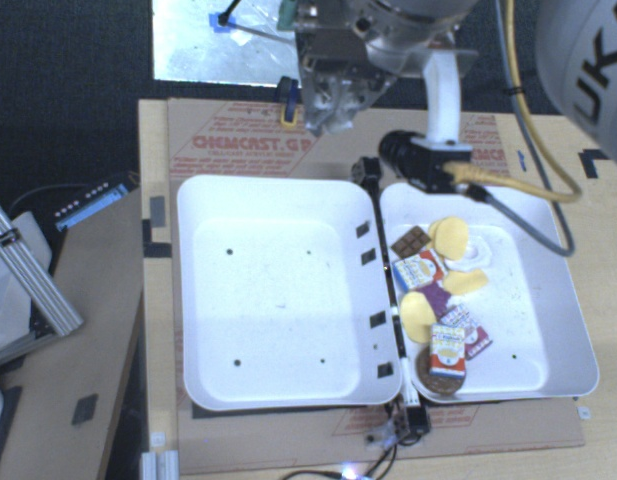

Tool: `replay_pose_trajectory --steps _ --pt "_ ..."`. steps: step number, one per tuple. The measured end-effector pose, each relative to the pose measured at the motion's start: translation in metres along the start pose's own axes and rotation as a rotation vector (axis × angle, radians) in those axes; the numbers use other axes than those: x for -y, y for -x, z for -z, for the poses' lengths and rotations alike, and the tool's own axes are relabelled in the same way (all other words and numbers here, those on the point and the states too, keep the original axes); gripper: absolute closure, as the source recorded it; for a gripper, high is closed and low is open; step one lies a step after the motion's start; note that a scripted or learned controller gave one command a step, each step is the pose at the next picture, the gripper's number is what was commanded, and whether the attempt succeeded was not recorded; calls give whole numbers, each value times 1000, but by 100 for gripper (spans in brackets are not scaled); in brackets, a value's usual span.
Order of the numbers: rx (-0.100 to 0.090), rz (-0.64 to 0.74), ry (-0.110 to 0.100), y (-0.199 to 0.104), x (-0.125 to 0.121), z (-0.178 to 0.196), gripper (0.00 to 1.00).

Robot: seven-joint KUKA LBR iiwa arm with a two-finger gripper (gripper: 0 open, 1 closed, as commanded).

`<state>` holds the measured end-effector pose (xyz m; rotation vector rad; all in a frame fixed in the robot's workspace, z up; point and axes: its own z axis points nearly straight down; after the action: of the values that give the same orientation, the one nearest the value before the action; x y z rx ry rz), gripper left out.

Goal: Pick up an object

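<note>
Looking down on the bench, we see the grey arm's metal two-finger gripper (328,108) raised above the far edge of the cardboard sheet (238,138), beyond the top rim of the left shallow white bin (278,298); whether it is spread or pressed together we cannot tell, since the tip is blurred against the board, and we make out nothing pinched in it. All the small things lie in the right shallow white bin (548,338), bunched along its left side beside the black hinged divider (383,278) that joins the two bins. At the top of the heap sits a brown chocolate-like square (410,239) touching a pale yellow round disc (450,236), with a white round piece (475,255) just behind it. Below them lie a white and blue printed packet (418,269), a yellow oval chip (466,283), a yellow rounded lump (418,315), a purple wrapper (453,313) and a small upright carton with orange and white print (447,353) resting on a brown round base (438,380). A yellow cable (533,148) and a grey hose (523,223) trail from a black fitting (418,158) over the right bin's top rim, well apart from the heap.
</note>
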<state>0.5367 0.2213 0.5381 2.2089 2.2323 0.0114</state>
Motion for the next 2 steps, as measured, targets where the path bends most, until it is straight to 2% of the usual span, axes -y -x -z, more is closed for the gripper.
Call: replay_pose_trajectory --steps 1,2 --pt "3 -3 -6 -14 35 -3 100" --pt "4 -12 -2 -12 -37 -4 100"
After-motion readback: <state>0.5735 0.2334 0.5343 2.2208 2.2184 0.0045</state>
